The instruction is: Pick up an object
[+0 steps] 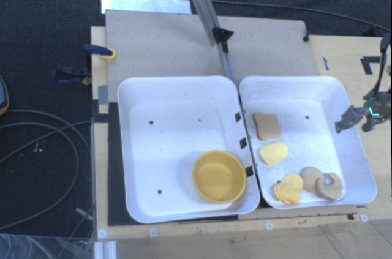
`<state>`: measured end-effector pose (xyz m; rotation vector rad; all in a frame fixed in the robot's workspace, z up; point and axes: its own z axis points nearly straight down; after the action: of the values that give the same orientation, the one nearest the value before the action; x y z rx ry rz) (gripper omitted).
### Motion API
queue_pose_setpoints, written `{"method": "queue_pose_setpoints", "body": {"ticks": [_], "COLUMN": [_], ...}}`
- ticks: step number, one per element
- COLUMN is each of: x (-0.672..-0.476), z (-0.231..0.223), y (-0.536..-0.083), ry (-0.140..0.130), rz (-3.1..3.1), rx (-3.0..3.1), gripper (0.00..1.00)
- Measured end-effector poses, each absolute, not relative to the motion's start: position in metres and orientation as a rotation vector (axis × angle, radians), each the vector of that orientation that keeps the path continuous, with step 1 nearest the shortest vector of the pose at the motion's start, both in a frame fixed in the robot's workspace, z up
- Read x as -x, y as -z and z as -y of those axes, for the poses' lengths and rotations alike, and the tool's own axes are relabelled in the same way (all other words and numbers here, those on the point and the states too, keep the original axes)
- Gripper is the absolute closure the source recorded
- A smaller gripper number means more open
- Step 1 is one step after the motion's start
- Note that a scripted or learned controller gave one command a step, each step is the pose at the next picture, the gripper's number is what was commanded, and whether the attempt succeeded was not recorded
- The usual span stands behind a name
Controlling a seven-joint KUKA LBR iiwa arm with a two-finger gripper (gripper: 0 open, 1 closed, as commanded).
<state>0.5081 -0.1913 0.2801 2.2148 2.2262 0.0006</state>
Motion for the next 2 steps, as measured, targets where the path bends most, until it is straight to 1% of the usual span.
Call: {"method": "queue_pose_setpoints", "body": {"ticks": [1, 2], "x": [-0.508, -0.514], "z": [0.191, 0.182], "y": [-0.28, -0.23], "ry": [-0.001, 0.001], "rz": [-2.226, -2.226], "rx": [-2.214, -2.219], "gripper": [0.0, 0.0]}}
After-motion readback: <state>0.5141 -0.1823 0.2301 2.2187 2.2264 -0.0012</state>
